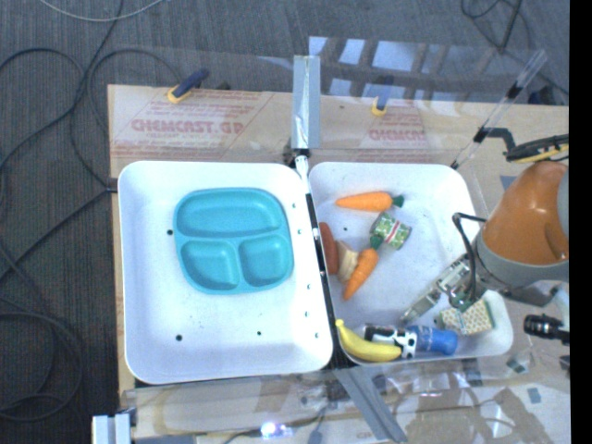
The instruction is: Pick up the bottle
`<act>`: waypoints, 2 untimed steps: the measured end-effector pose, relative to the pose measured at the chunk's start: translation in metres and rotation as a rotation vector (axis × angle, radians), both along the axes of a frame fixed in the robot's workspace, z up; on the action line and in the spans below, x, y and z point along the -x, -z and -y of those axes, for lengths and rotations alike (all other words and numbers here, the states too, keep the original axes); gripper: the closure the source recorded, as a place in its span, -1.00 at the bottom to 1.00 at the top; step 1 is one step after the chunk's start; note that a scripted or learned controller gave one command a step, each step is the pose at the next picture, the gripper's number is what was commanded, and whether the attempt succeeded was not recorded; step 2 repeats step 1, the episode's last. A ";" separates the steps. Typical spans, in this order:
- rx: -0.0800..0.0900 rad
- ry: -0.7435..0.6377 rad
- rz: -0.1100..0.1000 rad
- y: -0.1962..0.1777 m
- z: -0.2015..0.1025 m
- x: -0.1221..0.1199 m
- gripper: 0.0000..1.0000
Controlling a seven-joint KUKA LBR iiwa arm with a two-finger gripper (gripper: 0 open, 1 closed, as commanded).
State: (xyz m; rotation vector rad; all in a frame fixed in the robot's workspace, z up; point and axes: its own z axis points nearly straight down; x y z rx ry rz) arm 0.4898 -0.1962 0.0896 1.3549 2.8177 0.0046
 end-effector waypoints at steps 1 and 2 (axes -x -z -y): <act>0.003 -0.318 -0.003 0.000 0.015 0.001 -1.00; 0.003 -0.318 -0.003 0.000 0.015 0.001 -1.00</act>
